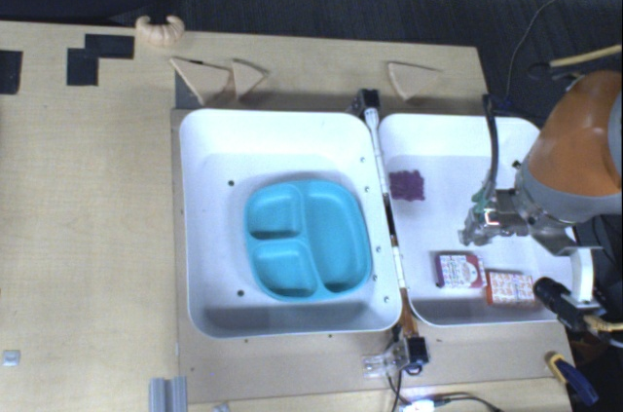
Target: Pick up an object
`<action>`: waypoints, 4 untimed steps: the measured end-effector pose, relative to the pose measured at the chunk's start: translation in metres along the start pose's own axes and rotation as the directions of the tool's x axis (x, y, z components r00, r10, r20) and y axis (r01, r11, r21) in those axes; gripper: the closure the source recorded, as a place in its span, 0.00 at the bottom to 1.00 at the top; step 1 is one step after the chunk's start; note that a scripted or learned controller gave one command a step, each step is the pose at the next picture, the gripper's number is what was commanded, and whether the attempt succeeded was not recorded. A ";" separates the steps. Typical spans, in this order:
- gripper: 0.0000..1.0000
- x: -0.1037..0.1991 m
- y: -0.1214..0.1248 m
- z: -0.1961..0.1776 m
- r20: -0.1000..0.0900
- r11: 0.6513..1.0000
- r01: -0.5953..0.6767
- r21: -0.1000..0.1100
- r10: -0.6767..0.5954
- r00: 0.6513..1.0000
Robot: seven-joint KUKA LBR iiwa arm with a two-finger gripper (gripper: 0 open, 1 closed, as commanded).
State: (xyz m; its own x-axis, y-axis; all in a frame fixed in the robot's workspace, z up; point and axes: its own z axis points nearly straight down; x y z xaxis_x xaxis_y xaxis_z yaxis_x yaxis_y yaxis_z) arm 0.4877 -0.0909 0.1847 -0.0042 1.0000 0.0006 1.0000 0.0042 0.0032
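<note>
The end effector is hovering over the right bin, its grip state impossible to tell. Packets are lying just below it, a purple piece nearby. Approach is underway; next, it needs lowering onto one.

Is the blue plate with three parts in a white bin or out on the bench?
In. The blue plate lies flat, open side up, inside the left white bin, whose walls surround it.
</note>
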 end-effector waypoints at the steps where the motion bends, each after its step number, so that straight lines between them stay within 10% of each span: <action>1: 1.00 -0.044 0.088 0.097 0.004 1.000 0.000 -0.010 0.000 1.000; 2: 1.00 -0.076 0.043 0.018 0.002 1.000 -0.002 -0.001 0.002 1.000; 4: 1.00 0.010 0.000 -0.025 0.000 1.000 0.001 0.002 -0.001 1.000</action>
State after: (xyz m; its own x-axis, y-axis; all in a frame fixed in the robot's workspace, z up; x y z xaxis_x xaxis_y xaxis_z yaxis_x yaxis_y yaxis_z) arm 0.4873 -0.0814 0.2100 -0.0051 1.0000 0.0011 1.0000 0.0051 0.0014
